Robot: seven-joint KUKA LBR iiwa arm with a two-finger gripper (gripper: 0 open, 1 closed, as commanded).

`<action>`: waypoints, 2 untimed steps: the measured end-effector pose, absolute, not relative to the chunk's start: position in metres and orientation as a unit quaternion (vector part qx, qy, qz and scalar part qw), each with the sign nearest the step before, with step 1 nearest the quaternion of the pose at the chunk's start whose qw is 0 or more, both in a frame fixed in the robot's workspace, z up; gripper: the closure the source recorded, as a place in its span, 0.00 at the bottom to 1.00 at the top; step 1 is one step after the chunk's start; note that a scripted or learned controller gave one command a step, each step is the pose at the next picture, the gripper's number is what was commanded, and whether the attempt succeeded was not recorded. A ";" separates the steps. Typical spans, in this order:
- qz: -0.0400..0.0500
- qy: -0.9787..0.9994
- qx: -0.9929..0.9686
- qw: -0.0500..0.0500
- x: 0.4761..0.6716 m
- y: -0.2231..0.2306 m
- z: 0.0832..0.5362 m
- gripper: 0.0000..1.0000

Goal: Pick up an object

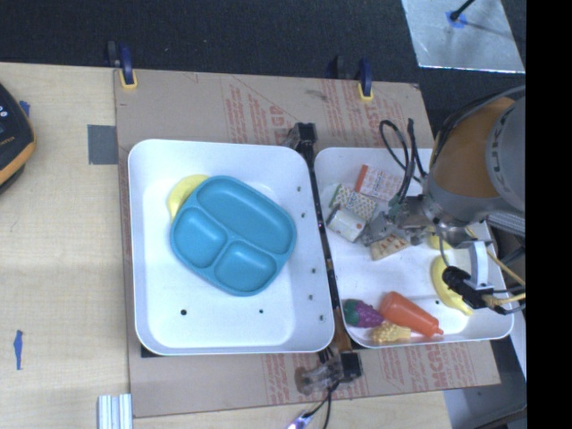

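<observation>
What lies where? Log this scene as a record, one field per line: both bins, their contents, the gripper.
left bin: blue divided plate, lying partly over a yellow item
right bin, far part: small printed cartons
right bin, near edge: purple toy, orange toy carrot, yellow corn-like toy
gripper: over the right bin's middle, beside the cartons

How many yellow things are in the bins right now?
3. One yellow piece peeks from under the blue plate in the left bin; one lies beside the carrot in the right bin; one by its right wall. The arm may hide more.
</observation>
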State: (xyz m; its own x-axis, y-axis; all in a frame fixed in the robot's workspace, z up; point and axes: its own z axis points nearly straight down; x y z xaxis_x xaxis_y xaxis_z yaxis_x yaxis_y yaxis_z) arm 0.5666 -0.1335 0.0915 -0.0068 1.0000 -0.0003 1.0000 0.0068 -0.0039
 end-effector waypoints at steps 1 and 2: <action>0.002 -0.710 -0.704 0.002 0.567 -0.134 0.102 1.00; 0.000 -0.709 -0.705 0.001 0.599 -0.063 0.192 1.00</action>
